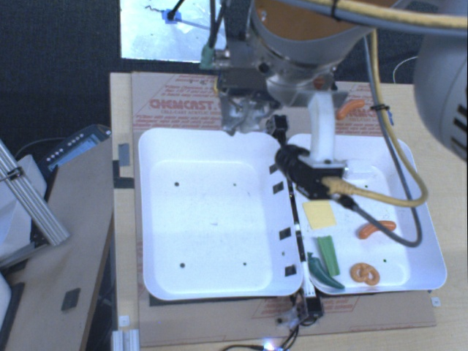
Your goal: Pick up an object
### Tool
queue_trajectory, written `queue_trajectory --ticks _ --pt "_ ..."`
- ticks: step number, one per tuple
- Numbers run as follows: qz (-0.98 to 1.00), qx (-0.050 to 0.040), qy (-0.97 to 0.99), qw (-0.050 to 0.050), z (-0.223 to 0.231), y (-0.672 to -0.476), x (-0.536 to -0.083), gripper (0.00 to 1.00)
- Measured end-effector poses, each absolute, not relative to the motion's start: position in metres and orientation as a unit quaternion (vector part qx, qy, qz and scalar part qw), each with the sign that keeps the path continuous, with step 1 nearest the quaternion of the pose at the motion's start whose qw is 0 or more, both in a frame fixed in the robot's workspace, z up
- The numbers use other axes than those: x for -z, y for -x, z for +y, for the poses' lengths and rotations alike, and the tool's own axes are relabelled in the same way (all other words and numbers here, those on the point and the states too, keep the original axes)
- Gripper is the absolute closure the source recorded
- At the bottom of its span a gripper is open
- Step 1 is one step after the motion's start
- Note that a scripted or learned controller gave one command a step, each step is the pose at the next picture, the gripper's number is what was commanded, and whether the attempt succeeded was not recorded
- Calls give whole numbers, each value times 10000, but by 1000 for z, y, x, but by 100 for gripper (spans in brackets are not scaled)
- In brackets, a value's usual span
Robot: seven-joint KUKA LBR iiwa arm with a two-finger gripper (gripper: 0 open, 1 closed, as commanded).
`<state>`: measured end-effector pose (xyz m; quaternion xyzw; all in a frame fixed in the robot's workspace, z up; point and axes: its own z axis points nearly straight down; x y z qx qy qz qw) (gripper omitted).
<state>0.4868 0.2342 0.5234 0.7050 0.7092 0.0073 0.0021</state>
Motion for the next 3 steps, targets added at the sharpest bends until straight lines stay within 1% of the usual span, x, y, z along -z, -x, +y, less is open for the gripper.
queue_trajectory --ticks 1,2,3 --pt "7055 -16 -7087 21 198 -577 -535 100" --pt "7016 46 -7125 2 28 -626 -438 100" --pt "7122 -64 -7020 26 149 -624 -541 100"
